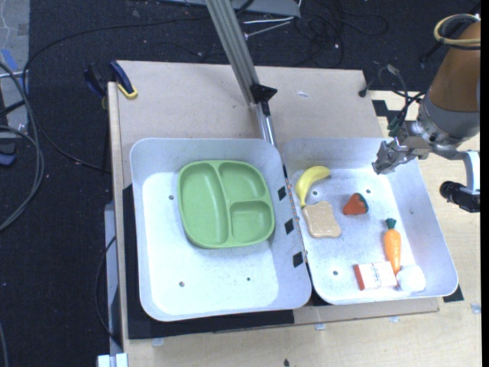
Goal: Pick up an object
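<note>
Hand (387,161), grip unclear, above right bin (428,228): one banana (311,180), one carrot (392,247), one strawberry (355,204).

This was a robotics lab. A pale wooden worktop (199,102) stood on dark speckled carpet (53,228) strewn with loose black cables (46,151). A slanted grey metal pole (233,40) rose at the upper centre, and a grey-and-orange industrial arm (451,90) reached in at the upper right.
</note>
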Controlling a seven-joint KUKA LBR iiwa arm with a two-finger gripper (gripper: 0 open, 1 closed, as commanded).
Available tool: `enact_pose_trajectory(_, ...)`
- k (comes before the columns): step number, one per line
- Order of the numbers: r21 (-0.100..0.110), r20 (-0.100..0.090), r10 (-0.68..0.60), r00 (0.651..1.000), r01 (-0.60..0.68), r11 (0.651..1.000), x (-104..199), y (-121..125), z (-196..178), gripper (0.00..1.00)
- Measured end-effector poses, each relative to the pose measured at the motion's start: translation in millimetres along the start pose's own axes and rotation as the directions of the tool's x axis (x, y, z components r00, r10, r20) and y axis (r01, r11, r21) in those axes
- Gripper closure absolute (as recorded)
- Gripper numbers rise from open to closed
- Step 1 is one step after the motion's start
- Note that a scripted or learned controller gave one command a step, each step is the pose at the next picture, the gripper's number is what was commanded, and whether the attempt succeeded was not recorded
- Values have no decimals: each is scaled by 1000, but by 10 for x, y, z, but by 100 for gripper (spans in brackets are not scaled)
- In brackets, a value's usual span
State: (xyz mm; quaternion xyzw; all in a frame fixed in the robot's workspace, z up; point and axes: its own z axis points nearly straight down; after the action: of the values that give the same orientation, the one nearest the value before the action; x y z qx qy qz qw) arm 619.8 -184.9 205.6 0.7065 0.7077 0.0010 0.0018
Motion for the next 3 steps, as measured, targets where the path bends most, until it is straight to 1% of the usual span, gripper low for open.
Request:
enact_pose_trajectory(1,5,-2,-4,1000,4,1000,589,-49,35,100)
enact_pose_trajectory(2,5,-1,-4,1000,4,1000,1089,-84,63,100)
enact_pose_trajectory(3,3,-3,-6,1000,6,1000,1621,-138,-101,100)
